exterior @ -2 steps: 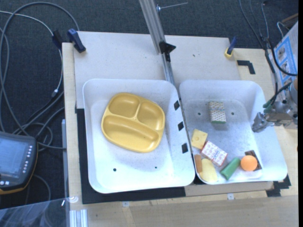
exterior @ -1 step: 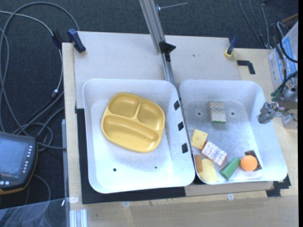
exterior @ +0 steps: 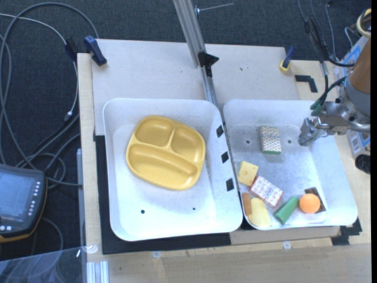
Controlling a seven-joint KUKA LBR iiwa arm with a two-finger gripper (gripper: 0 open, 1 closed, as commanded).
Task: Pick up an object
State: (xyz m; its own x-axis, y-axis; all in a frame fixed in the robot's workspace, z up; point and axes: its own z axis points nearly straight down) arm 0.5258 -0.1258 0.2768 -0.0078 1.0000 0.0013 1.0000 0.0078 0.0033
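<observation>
Two white bins sit side by side on the worktop. We see the left bin holding a yellow divided plate, lying flat near its middle. We see the right bin holding the small things: a checkered box lies alone toward the far side; a yellow cheese wedge lies near the left wall; a red-and-white patterned packet is just beside the wedge, on its near side; a pale yellow banana-like piece sits in the near left corner with a small orange-brown piece touching it; a green block, tilted, lies between the packet and an orange ball; the ball rests against a dark brown piece in the near right corner. The gripper comes in from the right and sits over the far right part of the right bin, near the checkered box but apart from it. We cannot tell if its tip is released or clenched, too blurred; nothing is seen in it. All pickable things lie in the bins. A grey metal pole crosses the worktop from the top, and a blue clamp sits at the far left corner
</observation>
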